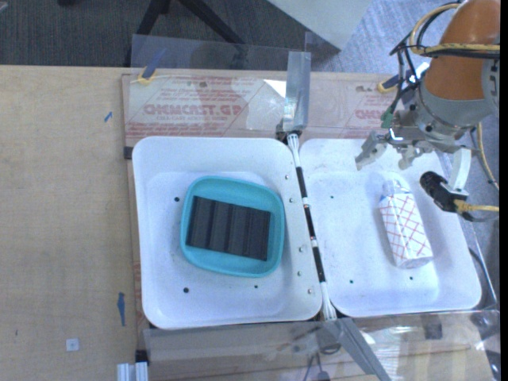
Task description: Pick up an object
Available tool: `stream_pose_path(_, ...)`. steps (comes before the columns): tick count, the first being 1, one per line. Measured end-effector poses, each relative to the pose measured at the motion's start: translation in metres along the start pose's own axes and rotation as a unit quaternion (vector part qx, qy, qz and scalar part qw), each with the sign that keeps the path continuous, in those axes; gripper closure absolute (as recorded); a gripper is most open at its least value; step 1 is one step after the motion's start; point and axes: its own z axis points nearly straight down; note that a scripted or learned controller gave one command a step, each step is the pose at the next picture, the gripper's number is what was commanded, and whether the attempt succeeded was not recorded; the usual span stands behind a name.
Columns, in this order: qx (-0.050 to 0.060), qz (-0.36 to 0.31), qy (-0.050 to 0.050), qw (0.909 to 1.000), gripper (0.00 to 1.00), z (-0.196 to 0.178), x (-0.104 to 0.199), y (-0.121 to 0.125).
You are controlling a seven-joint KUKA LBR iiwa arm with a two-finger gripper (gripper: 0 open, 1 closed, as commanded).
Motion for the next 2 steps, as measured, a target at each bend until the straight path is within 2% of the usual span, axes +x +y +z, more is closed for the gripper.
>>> stream_pose_path(1, -0.002, 0.0, 0.0, 1.0, 1.0, -0.0105, -0.0002, 0.001)
stream_pose_path(2, -0.001, 0.0, 0.0, 1.0, 0.0, -0.0104, -0.0003, 0.0009)
